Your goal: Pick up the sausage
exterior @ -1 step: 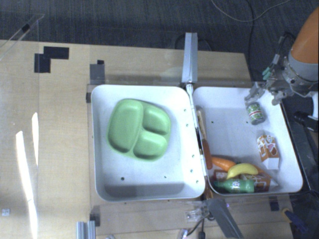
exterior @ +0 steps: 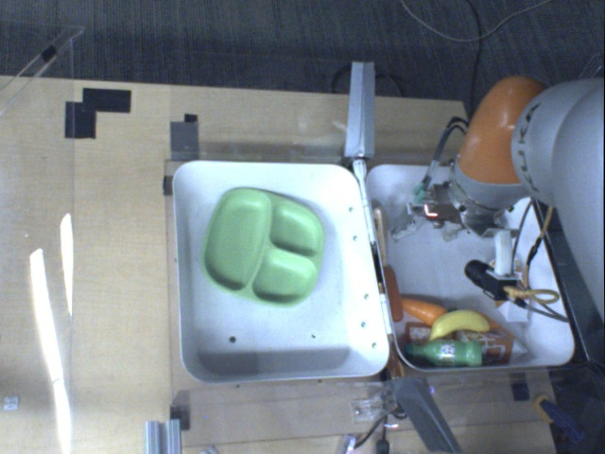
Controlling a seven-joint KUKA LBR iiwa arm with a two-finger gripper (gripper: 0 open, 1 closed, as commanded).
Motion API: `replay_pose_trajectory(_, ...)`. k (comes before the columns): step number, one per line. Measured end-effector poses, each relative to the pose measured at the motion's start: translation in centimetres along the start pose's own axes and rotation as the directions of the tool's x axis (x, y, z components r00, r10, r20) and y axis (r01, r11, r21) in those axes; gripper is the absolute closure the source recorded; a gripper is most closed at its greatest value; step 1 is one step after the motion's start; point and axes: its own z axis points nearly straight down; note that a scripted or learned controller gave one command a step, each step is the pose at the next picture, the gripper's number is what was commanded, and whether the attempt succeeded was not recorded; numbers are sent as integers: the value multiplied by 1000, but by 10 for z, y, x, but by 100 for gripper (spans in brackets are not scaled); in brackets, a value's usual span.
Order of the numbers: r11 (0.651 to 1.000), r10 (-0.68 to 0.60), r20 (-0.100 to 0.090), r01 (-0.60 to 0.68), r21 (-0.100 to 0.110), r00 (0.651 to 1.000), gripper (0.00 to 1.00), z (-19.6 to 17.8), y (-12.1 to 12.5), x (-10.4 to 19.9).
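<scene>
Camera view puts the sausage (exterior: 388, 282) lying along the right bin's (exterior: 558, 353) left wall, long axis twelve-to-six, at about seven o'clock from the gripper (exterior: 437, 208), whose jaw state I cannot tell.

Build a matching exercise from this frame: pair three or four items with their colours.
Items:
1. divided tray
2. banana
3. carrot
4. bottle

Colours, shuffled:
a. orange
b. pale green, in the left bin
c. dark green, with a label
d. yellow

Pairs: 1-b, 2-d, 3-a, 4-c.
</scene>
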Motion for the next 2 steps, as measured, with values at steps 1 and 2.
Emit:
replay_pose_trajectory(1,991,-131,3,131,-18,991,0,17,-61,-10)
replay_pose_trajectory(2,987,-163,3,163,-14,987,0,18,-12,-19)
